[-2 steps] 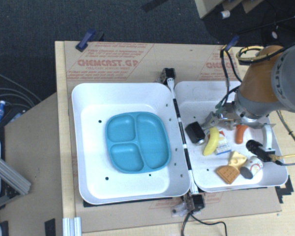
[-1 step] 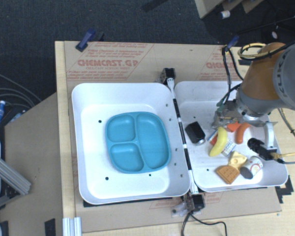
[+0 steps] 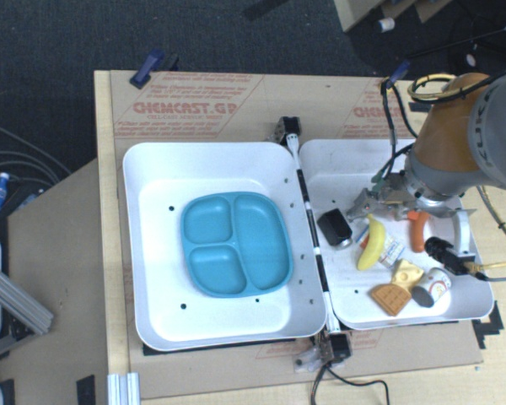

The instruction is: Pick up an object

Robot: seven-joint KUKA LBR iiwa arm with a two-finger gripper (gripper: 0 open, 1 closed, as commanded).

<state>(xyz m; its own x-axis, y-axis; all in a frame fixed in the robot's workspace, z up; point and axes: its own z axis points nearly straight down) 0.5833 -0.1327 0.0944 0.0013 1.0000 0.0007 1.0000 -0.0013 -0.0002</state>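
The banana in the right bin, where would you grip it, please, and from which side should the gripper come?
Grip the banana across its thick middle, coming straight down from above. It lies flat, its long axis running roughly near to far, so the fingers should close across its narrow width, left and right. The black block sits close on its left and the orange carrot lies further right, so the middle probably leaves the most room.

Red printed lettering reading "CHEMCAST G.P" runs across the brown protective paper sheet (image 3: 194, 99) that covers the counter, just behind the left white bin (image 3: 143, 175). The same red lettering repeats at the sheet's far right behind the right bin (image 3: 346, 154), but there it is cut off and only a few letters can be made out. Smaller red lines of print sit above and below the big word and are too small to read.
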